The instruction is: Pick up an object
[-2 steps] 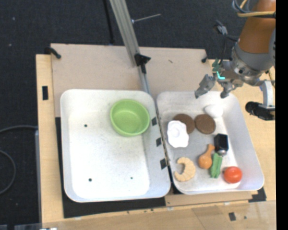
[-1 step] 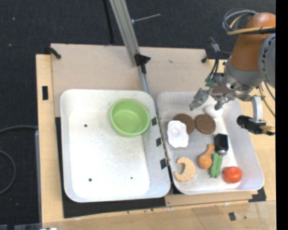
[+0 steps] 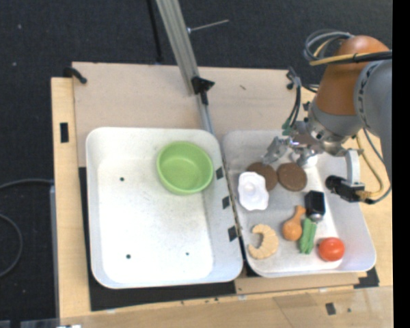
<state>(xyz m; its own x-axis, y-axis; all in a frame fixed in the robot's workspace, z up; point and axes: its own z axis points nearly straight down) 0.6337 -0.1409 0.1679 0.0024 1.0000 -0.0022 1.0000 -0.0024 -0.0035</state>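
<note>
- Objects for picking lie in the right bin [image 3: 369,251], which sits at about 4 o'clock of the picture; none is lifted yet.
- Nearest the viewer, along the bin's 6 o'clock edge, a tan crescent-shaped biscuit [image 3: 263,241] lies at the left, an orange piece [image 3: 293,227] and a green pepper-like stick [image 3: 307,236] touch each other in the middle, and a red tomato [image 3: 331,249] sits at the right.
- Just beyond them, a small black block [image 3: 316,204] lies at 12 o'clock of the green stick, and a white lump [image 3: 253,189] rests near the bin's left wall.
- Farther on, two brown discs lie side by side: the left brown disc [image 3: 262,172] partly behind the white lump, the right brown disc [image 3: 292,177] at its 3 o'clock.
- The gripper [image 3: 295,147] hangs at 12 o'clock of the right brown disc, near it; whether its fingers are apart or together I cannot tell, and nothing is seen held.
- The left bin [image 3: 123,251], at 9 o'clock, carries a green bowl [image 3: 184,167] toward its far side.
- Judgement: the step in hand looks like the approach, with the grasp not yet made.
- Next, the move would call for coming straight down over one disc, keeping off its neighbour and the white lump, since the discs lie flat and offer little to grip.
</note>
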